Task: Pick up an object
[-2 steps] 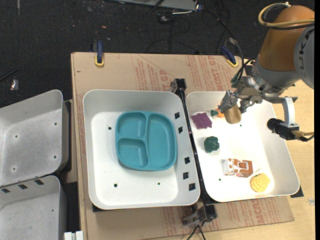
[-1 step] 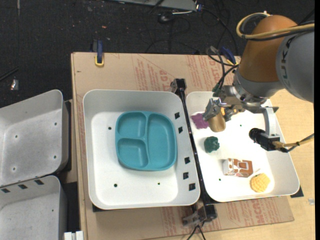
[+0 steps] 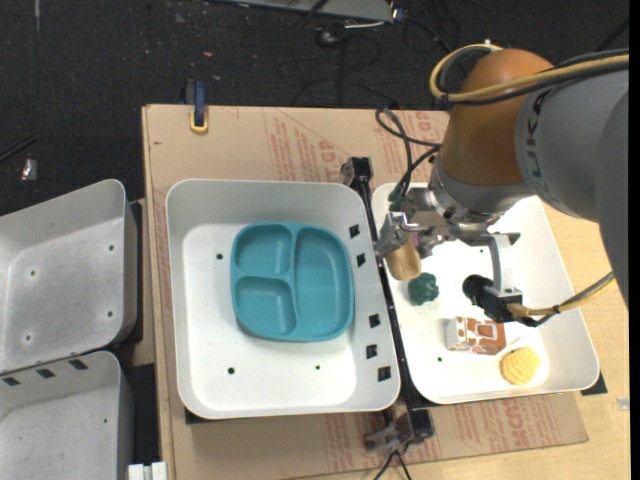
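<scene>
Way up high, closest to the camera, the big grey arm [image 3: 560, 118] with its orange band [image 3: 490, 118] reaches in from three o'clock and bends down over the right bin [image 3: 560, 238]. Its gripper [image 3: 405, 243] hangs at the bin's nine o'clock edge, just above a small tan thing [image 3: 404, 262], likely because that is the thing it wants to pick. I cannot tell if the tan thing is really pinched or just sitting under it, since the wrist covers the spot. Near it lies a little green lump [image 3: 425, 288]. Toward five o'clock sit a brown and white packet [image 3: 472, 335] and a yellow bumpy ball [image 3: 519, 366]. A black cable [image 3: 500, 303] crosses the bin. The left bin [image 3: 200, 368] holds a blue plate [image 3: 292, 281] with three parts. Both bins rest on the desk [image 3: 260, 138].
</scene>
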You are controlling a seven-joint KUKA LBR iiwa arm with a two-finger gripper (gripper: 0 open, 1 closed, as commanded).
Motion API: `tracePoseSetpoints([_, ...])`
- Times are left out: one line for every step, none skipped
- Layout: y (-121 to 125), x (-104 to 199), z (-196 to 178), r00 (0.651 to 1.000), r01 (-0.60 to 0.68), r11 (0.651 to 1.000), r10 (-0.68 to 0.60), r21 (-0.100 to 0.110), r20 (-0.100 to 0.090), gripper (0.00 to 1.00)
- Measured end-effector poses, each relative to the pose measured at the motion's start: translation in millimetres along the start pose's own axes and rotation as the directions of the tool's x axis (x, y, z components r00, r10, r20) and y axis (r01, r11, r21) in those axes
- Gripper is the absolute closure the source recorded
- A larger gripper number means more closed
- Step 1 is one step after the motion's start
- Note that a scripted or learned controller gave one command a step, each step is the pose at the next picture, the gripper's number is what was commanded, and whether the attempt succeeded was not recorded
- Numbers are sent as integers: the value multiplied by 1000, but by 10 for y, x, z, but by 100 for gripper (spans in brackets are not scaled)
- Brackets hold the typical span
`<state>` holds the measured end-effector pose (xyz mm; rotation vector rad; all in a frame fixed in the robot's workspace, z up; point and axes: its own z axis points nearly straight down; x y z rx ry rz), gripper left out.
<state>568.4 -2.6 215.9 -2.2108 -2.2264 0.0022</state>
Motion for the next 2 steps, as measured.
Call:
tracePoseSetpoints([-146,542,-141,1000,2,1000,-2,-3,-1,100])
tracePoseSetpoints([-374,1005,-52,1000,1,1000,-1,0,0,100])
